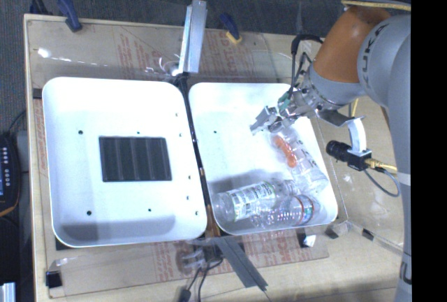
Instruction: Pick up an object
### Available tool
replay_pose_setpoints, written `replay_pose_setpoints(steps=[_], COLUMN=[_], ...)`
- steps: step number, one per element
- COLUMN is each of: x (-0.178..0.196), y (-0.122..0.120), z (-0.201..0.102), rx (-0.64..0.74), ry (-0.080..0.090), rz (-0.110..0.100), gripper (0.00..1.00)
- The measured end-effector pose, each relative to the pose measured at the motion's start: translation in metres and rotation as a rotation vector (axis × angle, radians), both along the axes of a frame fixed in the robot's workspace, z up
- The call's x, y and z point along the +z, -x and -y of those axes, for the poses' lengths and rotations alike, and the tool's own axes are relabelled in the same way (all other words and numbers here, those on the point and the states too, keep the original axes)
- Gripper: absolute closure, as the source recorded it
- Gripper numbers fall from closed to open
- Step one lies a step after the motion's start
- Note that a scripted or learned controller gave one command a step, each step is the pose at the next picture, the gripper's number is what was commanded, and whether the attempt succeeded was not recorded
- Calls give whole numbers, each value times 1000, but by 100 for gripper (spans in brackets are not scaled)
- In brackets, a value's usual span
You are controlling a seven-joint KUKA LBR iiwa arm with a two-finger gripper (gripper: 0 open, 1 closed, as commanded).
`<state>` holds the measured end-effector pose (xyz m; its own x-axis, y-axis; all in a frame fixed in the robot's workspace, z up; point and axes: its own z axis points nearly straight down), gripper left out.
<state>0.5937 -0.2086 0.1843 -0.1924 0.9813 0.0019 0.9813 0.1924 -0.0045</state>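
Observation:
My gripper (271, 119) hangs over the upper right part of the right bin (223, 112). Just below it, a clear plastic package with an orange piece inside (292, 151) reaches from the gripper's tip down toward the bin's right wall. Whether the gripper grips that package is not visible. Two clear plastic bottles lie along the bin's front edge, one with a white label (253, 200) and one with a red-marked label (296, 210). A black ribbed rectangular pad (135, 159) lies flat in the middle of the left bin (70, 112).
A grey metal bar (193, 38) stands up behind the divide between the bins. Blue clamps (68, 12) hold the board's back edge. The arm's orange band (342, 49) and grey wrist lean in from the right.

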Motion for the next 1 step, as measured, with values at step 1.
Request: replay_pose_setpoints(steps=[1], x=[-15], y=[-33], z=[1], rx=[23], ry=[1], rz=[3], gripper=[0])
